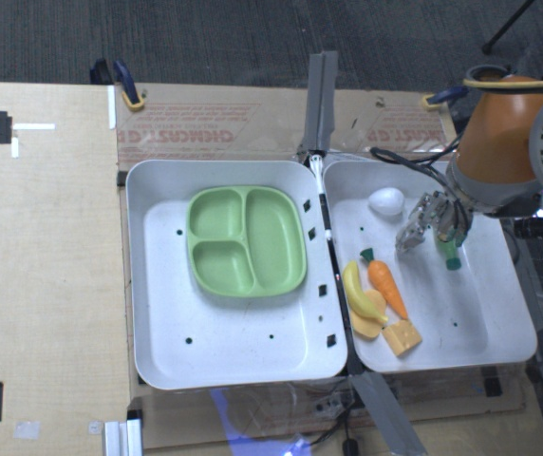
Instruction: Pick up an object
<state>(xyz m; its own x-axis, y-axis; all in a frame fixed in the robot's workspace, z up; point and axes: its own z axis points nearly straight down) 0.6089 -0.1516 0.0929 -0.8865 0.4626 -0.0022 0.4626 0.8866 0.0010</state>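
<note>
The approach step is judged to be in hand: the jaws (pixel 421 228) are hung low over the right bin (pixel 499 345), nothing seen between them; their spread cannot be told, the fingers being blurred. A white egg (pixel 386 200) lies just beside them toward the left bin (pixel 158 350); a carrot (pixel 386 288), banana (pixel 363 302) and cheese wedge (pixel 402 336) lie nearer the camera. A green marker (pixel 452 252) sits close behind. Descent over one piece is called for; open floor is left toward the near wall.
</note>
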